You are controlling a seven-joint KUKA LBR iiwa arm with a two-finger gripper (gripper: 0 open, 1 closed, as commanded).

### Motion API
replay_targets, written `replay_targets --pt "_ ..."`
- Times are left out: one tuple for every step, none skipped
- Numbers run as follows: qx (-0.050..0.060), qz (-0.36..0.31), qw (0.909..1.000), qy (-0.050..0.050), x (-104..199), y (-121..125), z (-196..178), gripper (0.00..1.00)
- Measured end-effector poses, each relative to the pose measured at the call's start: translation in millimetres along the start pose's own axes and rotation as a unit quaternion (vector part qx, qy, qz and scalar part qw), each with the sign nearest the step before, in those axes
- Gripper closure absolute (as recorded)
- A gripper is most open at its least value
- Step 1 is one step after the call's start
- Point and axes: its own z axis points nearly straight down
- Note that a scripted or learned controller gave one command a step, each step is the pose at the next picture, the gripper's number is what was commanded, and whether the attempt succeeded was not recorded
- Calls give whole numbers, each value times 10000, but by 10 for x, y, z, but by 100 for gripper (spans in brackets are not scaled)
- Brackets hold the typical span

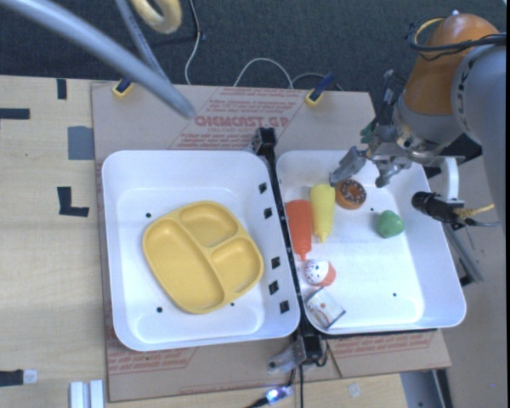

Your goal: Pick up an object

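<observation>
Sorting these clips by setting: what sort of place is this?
Probably a robot lab's grasping test bench: two white bins side by side on a cardboard sheet, toy items like a yellow tray and green ball, and an arm's gripper above them.

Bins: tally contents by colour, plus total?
Yellow: 2 (tray, bottle)
Orange: 1 (bottle)
Green: 1 (lump)
Brown: 1 (round piece)
White with red: 1 (ball)
Clear with red: 1 (small item, kind unclear)
Total: 7
</observation>
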Motion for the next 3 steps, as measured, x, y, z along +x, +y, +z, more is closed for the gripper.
replay_targets --pt "-59 -16 10000 -10 5 26 -78 0" --pt "-29 -13 10000 -10 11 39 597 0" --pt "-128 -12 9999 -63 -26 82 990 0"
